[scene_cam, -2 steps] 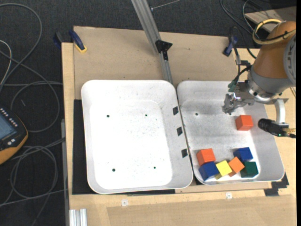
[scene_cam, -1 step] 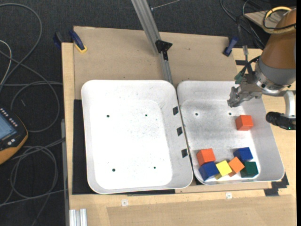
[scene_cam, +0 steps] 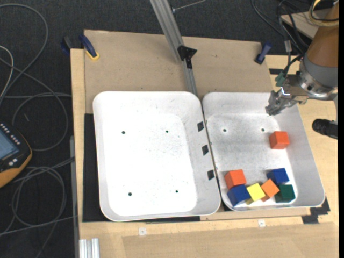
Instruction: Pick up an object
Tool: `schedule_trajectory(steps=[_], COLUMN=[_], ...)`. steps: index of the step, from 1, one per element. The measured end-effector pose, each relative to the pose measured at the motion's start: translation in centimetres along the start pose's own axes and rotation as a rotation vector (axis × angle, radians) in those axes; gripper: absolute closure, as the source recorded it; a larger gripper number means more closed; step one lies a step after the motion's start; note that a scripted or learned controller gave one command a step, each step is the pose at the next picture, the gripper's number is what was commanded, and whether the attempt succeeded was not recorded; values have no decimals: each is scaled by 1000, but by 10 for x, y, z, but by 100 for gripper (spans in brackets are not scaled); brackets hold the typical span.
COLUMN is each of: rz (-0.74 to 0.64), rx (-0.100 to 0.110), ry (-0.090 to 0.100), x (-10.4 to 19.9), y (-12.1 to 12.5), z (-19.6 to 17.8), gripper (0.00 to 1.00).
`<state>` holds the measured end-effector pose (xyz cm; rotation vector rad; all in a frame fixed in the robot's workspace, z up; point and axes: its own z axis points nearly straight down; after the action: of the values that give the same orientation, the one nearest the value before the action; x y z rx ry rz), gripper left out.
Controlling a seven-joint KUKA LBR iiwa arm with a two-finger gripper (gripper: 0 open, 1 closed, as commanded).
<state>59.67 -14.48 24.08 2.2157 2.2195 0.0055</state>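
The gripper (scene_cam: 273, 106) hangs over the far right part of the right bin (scene_cam: 244, 117), above and a little left of a lone orange block (scene_cam: 279, 140). Nothing shows between its fingers. Along the bin's near edge lies a cluster of blocks: an orange one (scene_cam: 234, 178), a blue one (scene_cam: 238, 194), a yellow one (scene_cam: 255, 192), a small orange one (scene_cam: 270, 187), another blue one (scene_cam: 277, 175) and a green one (scene_cam: 286, 193).
The left bin (scene_cam: 145, 155) stands beside the right one, joined by black clips (scene_cam: 205, 149). A slanted metal rail (scene_cam: 172, 31) runs up from the bins' far edge. Cables lie on the floor at the left.
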Motion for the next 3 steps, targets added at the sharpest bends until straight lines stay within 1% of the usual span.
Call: schedule_trajectory(steps=[1, 2, 3], rz=[-3, -5, -6], rx=[9, 8, 9], ry=[4, 5, 6], x=[46, 94, 148], y=[-17, -22, -45], z=[8, 7, -4], gripper=[100, 100, 100])
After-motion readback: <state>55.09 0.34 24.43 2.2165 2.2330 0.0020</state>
